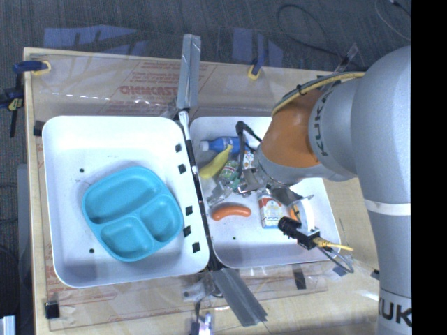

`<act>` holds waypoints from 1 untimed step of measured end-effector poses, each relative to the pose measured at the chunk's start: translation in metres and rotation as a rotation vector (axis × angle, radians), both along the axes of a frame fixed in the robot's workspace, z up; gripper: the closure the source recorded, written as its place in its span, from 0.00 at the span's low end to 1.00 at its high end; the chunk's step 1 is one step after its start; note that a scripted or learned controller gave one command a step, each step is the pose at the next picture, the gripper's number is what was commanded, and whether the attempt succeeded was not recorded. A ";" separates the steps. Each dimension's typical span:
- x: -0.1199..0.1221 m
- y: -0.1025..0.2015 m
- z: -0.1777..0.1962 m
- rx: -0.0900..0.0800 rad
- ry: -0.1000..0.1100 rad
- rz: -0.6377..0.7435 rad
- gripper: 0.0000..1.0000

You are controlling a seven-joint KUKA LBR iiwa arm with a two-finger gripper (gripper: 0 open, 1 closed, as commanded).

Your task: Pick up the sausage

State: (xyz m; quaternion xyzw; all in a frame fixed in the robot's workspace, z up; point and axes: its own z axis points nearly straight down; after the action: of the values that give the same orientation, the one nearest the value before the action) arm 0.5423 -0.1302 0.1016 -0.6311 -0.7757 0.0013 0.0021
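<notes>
The sausage (230, 212), orange-red and short, lies flat on the floor of the right bin (251, 253), close to its left wall. My gripper (238, 180) hangs below the orange wrist band over the middle of that bin, just above and slightly right of the sausage. It sits low among the clutter, and the sausage lies apart from it, on the bin floor.
A yellow banana (215, 162) and a blue bottle (221, 145) lie behind the gripper. A small red-and-white carton (271, 211) is right of the sausage. The left bin (70, 145) holds a blue divided tray (133, 212). A black and yellow cable fitting (304, 236) hangs off the arm.
</notes>
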 end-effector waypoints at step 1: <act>0.000 -0.001 0.010 -0.001 0.001 0.004 1.00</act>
State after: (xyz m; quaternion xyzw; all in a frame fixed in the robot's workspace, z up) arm 0.5426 -0.1310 0.1115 -0.6293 -0.7771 0.0019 0.0019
